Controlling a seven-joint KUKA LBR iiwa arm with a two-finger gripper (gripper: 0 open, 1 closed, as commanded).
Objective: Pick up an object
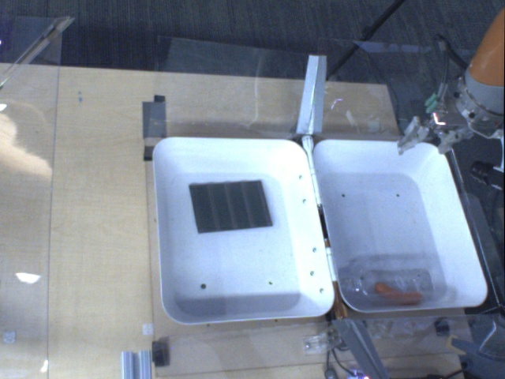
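We see a pale wooden bench [87,212] holding two shallow white bins side by side. The left bin [166,235] has a dark ribbed mat [230,206] lying flat on its floor, toward the far left. The right bin [461,235] touches it along a shared edge. A thin metal post [312,93] stands behind the seam between them. Dark carpet [197,6] lies beyond the bench.

Orange band above grey wrist; pale metallic two-finger hand [424,133].
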